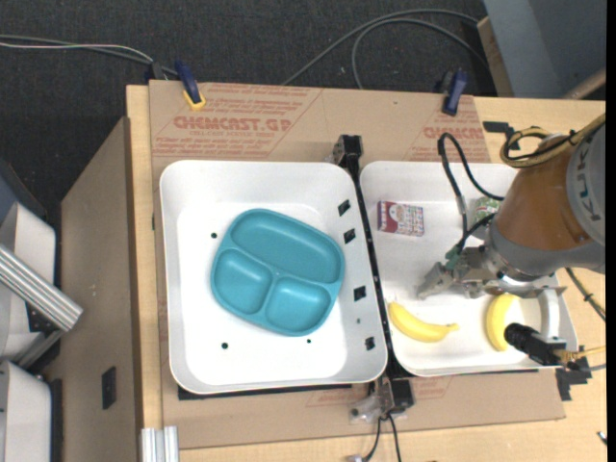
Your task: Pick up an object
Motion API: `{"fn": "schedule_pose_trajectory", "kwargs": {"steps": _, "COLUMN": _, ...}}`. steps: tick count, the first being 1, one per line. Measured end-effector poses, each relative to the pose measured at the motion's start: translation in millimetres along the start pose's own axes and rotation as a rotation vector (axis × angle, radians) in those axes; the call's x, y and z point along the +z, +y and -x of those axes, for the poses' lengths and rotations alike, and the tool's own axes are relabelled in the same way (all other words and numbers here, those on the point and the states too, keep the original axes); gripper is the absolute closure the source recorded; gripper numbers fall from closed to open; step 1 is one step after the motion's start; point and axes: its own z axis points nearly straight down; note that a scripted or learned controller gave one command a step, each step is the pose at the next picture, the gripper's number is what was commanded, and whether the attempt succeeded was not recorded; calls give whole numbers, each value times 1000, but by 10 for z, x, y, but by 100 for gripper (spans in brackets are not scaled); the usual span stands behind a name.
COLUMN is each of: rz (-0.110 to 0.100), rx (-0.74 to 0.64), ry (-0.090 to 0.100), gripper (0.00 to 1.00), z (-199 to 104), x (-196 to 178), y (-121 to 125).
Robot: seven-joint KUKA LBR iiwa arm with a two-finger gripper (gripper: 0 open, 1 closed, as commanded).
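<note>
Two bananas lie in the right bin (438, 176): one banana (421, 322) near its front-left corner, long axis roughly left-to-right, a second banana (498, 320) upright beside it. The gripper (452, 277) hangs just above and between them, nearer the first; whether it is open, I cannot tell. A teal tray (277, 271) sits in the left bin (183, 287).

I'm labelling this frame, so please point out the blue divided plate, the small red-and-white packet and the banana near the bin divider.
blue divided plate (276, 270), camera view, on its middle ridge.
red-and-white packet (400, 218), camera view, centre of its face.
banana (420, 323), camera view, middle of its curved body.
</note>
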Motion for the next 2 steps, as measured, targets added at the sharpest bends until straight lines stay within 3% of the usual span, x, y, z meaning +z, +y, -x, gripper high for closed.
{"fn": "schedule_pose_trajectory", "kwargs": {"steps": 1, "rz": 7, "rx": 0, "ry": -1, "gripper": 100, "z": -4, "x": -146, "y": 17}}
{"fn": "schedule_pose_trajectory", "kwargs": {"steps": 2, "rz": 14, "rx": -2, "ry": -4, "gripper": 100, "z": 47, "x": -765, "y": 71}}
